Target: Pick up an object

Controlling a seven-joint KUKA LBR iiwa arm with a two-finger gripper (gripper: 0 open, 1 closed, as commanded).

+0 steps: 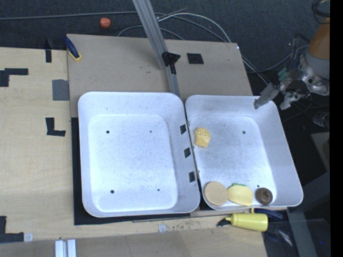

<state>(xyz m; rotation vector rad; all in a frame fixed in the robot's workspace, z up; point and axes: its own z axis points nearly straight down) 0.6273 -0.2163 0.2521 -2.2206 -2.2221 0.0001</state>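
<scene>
So the arm is coming in from the right edge, sitting up near the top corner. The orange band is showing just above the grey wrist. The gripper (272,93) is hanging off to the left of the wrist, pointing down and leftward, with one grey finger (264,97) sticking out at a slant.

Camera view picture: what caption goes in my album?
Robot gripper above the right bin's corner, which holds four small objects.

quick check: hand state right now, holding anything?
Hand: over the top right corner of the right bin, up off its floor; open or closed cannot be told.
</scene>
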